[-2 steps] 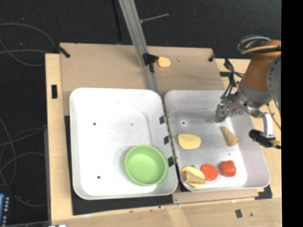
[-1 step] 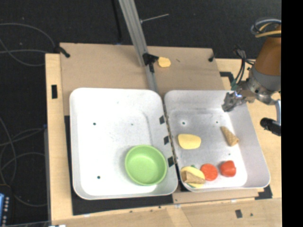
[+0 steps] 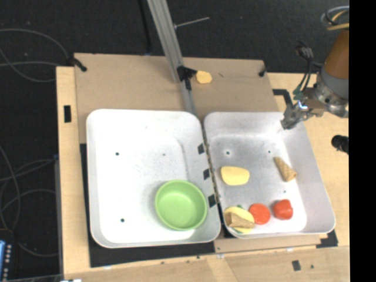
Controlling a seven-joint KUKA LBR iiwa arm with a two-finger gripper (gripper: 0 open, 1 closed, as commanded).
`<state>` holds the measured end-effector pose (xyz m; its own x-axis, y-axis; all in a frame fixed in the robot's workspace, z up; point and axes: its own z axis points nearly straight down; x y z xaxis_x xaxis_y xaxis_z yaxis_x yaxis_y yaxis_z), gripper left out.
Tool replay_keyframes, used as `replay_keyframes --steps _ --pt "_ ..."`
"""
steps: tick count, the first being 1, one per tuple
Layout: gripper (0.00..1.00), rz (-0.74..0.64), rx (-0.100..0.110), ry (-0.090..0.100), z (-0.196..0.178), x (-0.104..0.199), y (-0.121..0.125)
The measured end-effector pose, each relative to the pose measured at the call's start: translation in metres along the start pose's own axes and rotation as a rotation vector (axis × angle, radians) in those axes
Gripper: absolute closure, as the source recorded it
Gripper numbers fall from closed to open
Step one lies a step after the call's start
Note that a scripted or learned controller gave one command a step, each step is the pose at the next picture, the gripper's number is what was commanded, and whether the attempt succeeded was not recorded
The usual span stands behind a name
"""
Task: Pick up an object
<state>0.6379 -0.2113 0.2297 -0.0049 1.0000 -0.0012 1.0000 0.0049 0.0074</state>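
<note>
The right bin holds several small items: a pale yellow lump near its middle, a tan wedge to the right, and a red piece, an orange-red ball and a yellow and tan piece along the front edge. A green bowl sits in the left bin at the front right. My gripper hangs over the far right corner of the right bin, above and apart from the items. Nothing shows between its fingers.
A grey metal rail slants from the top toward the gap between the bins. A small yellow object lies on the brown board behind the bins. Cables trail by the arm at the right.
</note>
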Motion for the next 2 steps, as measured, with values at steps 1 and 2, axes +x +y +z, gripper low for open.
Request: replay_keyframes --steps 1,2 --pt "1.00 0.000 0.000 0.000 -0.046 -0.001 0.002" --pt "1.00 -0.001 0.006 0.001 -0.037 0.052 -0.004"
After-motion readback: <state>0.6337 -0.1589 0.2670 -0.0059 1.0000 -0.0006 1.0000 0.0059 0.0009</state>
